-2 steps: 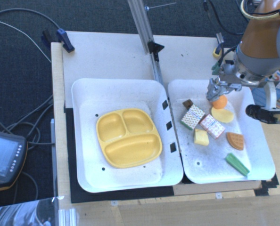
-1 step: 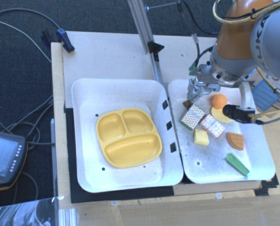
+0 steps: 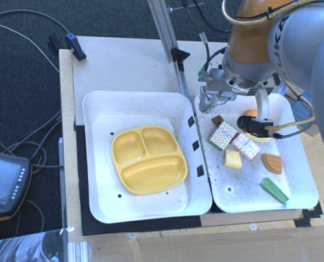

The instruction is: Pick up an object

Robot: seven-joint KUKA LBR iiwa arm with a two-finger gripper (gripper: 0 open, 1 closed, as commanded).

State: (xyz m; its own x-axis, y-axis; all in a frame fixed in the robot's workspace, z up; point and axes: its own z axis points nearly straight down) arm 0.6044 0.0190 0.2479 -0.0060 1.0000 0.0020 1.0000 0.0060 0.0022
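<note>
My gripper hangs over the far left corner of the right bin, with nothing seen in it. Just below it lies a small brown block. Further toward the front are a green-and-white checkered box, a red-and-white checkered box, a yellow block, an orange-brown wafer and a green stick. An orange thing is partly hidden behind the wrist.
The left bin holds a yellow divided plate. A metal post rises slanting behind the bins, close to the gripper's left. The arm covers the far right of the right bin.
</note>
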